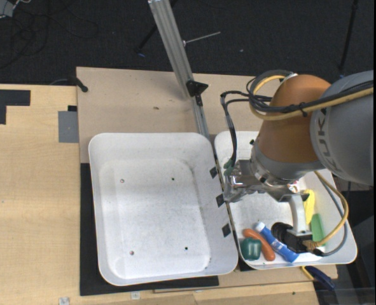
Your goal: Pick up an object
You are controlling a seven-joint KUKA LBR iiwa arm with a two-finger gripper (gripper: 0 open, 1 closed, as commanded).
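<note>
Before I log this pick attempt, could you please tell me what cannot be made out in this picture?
- Gripper: hidden in the camera view beneath the arm's orange band and wrist.
- Right bin: its upper part is covered by the arm.
- Items near the orange piece and blue piece: overlapping and too small to identify.

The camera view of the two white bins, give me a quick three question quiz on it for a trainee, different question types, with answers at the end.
1. True or false: the arm is over the left bin.
2. Which bin holds the green piece? A) left bin B) right bin
3. Fill in: the orange piece lies between the green piece and the ____ piece.

Key: 1. False, it is over the right bin. 2. B. 3. Blue.
</note>
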